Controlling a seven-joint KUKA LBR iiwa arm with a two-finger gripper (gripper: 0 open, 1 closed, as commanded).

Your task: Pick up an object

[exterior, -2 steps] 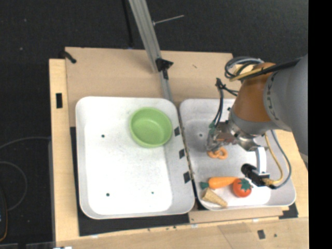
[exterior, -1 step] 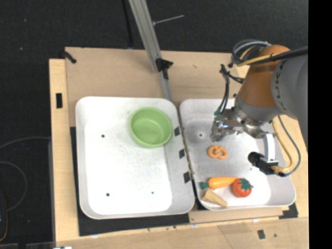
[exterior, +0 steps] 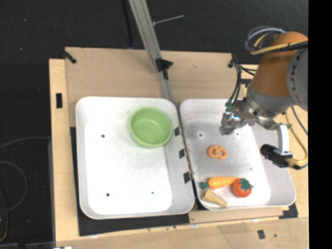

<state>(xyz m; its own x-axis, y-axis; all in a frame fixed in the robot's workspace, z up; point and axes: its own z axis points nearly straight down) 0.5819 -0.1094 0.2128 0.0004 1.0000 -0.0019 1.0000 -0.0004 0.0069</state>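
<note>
In the right bin (exterior: 275,191) lie an orange pretzel-shaped piece (exterior: 217,152), an orange carrot (exterior: 221,182), a red tomato (exterior: 241,187) and a tan wedge (exterior: 213,197). My gripper (exterior: 228,125) hangs over the upper middle of that bin, a little above and to the right of the pretzel piece. Nothing shows between its tips. A green bowl (exterior: 151,127) sits in the left bin (exterior: 98,191), near its upper right corner.
The two white bins sit side by side on a tan bench (exterior: 114,71). A grey metal pole (exterior: 148,32) slants down from the top to the gap between the bins. Black cables and a connector (exterior: 276,156) hang at the right bin's right side.
</note>
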